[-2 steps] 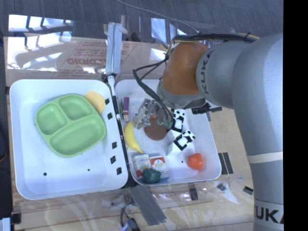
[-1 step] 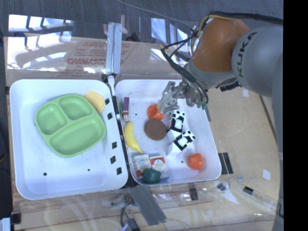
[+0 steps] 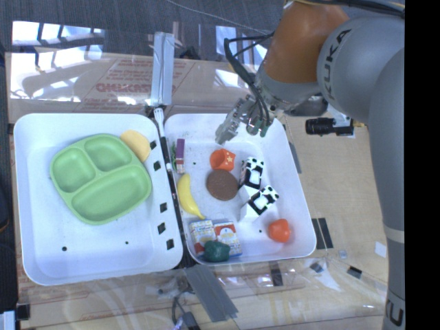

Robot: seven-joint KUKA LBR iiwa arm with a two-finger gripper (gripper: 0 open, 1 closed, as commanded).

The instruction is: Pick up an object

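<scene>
Landmark was the brown disc [image 3: 222, 185] in the right bin [image 3: 292, 177]. Nearest the camera sat a green lump [image 3: 216, 251]. Banana [image 3: 186, 196] lay just left of the disc, orange piece [image 3: 222, 159] just beyond. Farther back the gripper [image 3: 244, 124] hung, fingers spread, nothing between them.

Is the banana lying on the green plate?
No, the banana lies in the right bin, apart from the green plate.

White letters "KUKA" on the grey arm [image 3: 357, 53]
</scene>
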